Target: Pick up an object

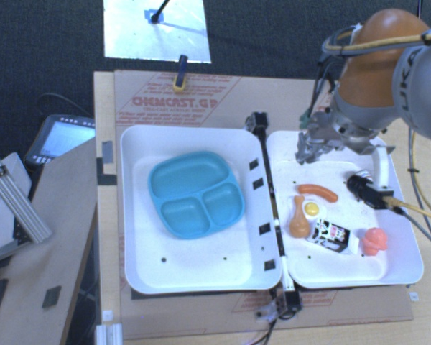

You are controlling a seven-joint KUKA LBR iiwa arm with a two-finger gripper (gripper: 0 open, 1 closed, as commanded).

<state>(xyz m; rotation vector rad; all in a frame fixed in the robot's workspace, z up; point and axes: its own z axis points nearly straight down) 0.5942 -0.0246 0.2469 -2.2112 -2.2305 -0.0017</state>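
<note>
Grey arm over the right bin (402, 268).
Pincer (309, 152) hangs near the bin's back left corner; its state can't be told. Sausage (317, 192) lies just in front of it, apart.

This looks like a robotics lab or test cell rather than a home or shop. A grey industrial arm (388, 56) with an orange band, trailing loose yellow cables, reaches over a bench topped with printed cardboard (176, 100). Two shallow white bins (136, 192) sit clamped side by side (toy food lies in the right one). A teach pendant (57, 141) rests on a side table, dark carpet lies beyond, and an aluminium extrusion (14, 192) leans nearby.
</note>
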